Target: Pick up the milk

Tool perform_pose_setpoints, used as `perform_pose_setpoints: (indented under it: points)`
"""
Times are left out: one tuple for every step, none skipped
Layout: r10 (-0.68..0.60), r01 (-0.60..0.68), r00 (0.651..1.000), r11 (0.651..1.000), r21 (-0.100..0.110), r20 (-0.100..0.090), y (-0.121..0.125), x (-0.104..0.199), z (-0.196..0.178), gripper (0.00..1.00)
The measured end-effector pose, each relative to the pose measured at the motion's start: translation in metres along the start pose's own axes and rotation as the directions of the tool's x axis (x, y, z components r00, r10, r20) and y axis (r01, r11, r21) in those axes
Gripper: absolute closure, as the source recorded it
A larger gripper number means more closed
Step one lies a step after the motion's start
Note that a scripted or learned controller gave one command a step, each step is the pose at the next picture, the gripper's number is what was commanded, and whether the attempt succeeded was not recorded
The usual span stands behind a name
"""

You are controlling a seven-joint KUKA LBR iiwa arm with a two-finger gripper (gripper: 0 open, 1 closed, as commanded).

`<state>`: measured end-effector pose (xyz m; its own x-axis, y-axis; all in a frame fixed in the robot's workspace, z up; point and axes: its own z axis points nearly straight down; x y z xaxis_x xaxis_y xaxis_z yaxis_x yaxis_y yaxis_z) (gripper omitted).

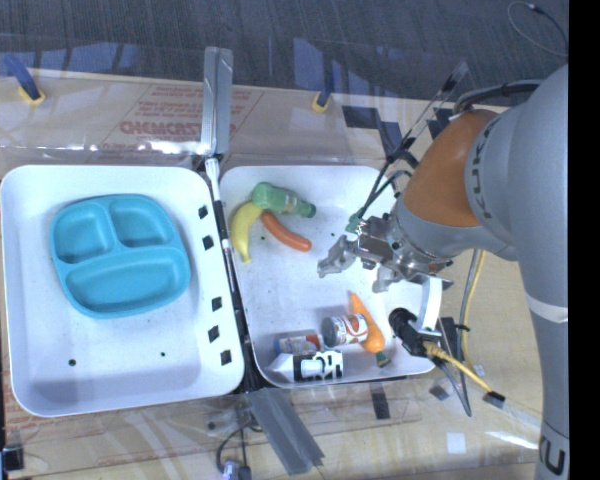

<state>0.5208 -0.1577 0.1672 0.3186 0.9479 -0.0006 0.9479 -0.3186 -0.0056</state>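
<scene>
From above, the claw (365, 260) hangs over the middle of the right bin (280, 183), its grey fingers splayed apart with nothing between them. The milk (318, 366), a small black-and-white carton as far as I can make out, lies on its side in the bin's near corner, so it sits toward the camera from the claw and a little to the left in the view, near but clearly apart. Its long axis runs roughly along the bin's front wall, left to right in the view.

Between the claw and the milk lie a small can (346, 330) and a carrot (366, 326), both just beside the carton's far side; another small packet (295, 345) touches or nearly touches its left end. That crowding is what the coming move turns on, I judge: the claw has to travel toward the front wall and close across the carton's short side without snagging the can.

Beyond the claw, a banana (242, 230), a green bottle (280, 199) and a sausage (285, 232) lie well clear. The left bin (25, 298) holds a blue tray (120, 253).
</scene>
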Motion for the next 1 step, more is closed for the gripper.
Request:
perform_pose_setpoints:
  points:
    - [-0.025,0.025,1.0,1.0,-0.001,-0.002,-0.0492,0.008,0.0766,0.0]
